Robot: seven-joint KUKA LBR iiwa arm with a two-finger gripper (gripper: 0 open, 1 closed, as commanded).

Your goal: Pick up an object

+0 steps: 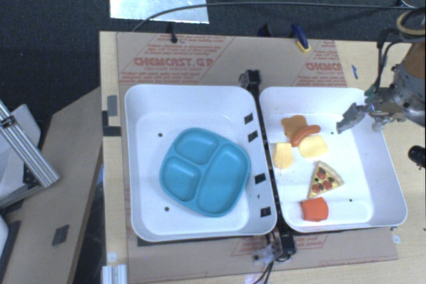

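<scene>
Sausage (pixel 305 134): red-orange, upper left of right bin (pixel 383 163), lying on an orange piece (pixel 291 123) and touching the yellow block (pixel 313 146).
Bearing: about 8 o'clock from the gripper (pixel 349 119), near, not touching.
Long axis: roughly 2-to-8 o'clock, upper end toward the gripper.
Fingers: dark tip aimed down-left over the bin; spread or clenched, cannot tell; nothing seen between them.
Other candidates: pizza slice (pixel 324 179) and red piece (pixel 315 209) at 7 o'clock, farther off.
Judgement: short move down-left, wrist turned across the axis.
</scene>
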